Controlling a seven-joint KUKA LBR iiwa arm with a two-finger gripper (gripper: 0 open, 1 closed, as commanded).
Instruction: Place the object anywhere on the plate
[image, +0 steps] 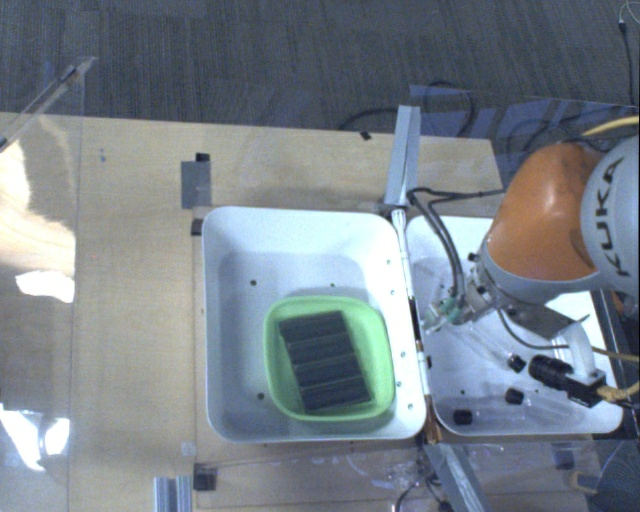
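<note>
A green plate (327, 358) is seen lying in the left bin (230, 300), toward that bin's near side, and a dark ribbed object (321, 362) is seen resting flat on the plate, well inside its raised rim. The object is tilted slightly against the plate's edges, which suggests it was dropped rather than aligned; since any spot on the plate is allowed by the task, that tilt is judged harmless. From how things lie, the placing is judged to be done.

The arm (545, 215) is found over the right bin (520, 400), its orange band and grey wrist hanging above the bin's far left part, close to the wall shared by the two bins. The tool (447, 310) is largely hidden beneath the wrist; whether it is released or clenched cannot be told from this view, and nothing can be made out between its tips. A few small dark items (462, 415) are scattered on the floor of the right bin, near its near edge.

The bins are set side by side on the wooden table (110, 330), presumably so that short transfers can be made across the shared wall. A withdrawal of the arm is judged to be all that could remain.
</note>
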